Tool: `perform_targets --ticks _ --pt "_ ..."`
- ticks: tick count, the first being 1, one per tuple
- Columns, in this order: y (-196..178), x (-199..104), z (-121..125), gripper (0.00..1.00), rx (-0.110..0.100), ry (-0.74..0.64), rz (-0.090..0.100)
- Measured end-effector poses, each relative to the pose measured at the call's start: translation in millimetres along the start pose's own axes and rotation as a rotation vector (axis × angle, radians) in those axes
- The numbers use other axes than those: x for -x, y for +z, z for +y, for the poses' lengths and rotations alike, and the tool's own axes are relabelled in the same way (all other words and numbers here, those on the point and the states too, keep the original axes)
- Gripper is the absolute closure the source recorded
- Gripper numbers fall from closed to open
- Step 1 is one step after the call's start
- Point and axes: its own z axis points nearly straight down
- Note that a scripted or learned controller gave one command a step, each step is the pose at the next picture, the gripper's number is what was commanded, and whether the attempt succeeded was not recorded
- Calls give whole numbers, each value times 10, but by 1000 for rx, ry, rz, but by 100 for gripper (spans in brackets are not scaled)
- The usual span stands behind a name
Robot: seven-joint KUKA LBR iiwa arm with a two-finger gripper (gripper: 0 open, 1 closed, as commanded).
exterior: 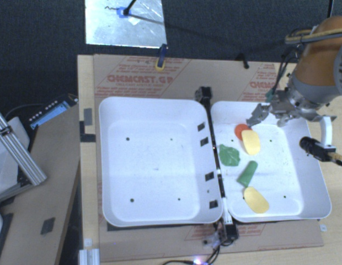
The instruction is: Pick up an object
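— How many things are in the bins?

— Five, all in the right bin (311, 203): one orange-red piece (240, 130), two yellow pieces, one green leafy piece (230, 155) and one green cylinder (247, 173). The upper yellow piece (250, 142) touches the orange-red one; the lower yellow piece (256, 200) lies near the front wall, just below the cylinder.

— And the left bin (154, 162)?

— One bin, bare white floor.

— The gripper (259, 116)?

— One, above the right bin's far edge, just up and right of the orange-red piece. I cannot tell how its jaws stand, and nothing shows between them.
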Motion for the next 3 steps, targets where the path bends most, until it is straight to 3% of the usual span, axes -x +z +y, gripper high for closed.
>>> perform_targets --ticks 1,2,3 --pt "1124 -294 -19 0 -9 -4 3" --pt "1332 -192 330 0 7 -3 -1" --pt "1191 -189 348 100 13 -5 -2"
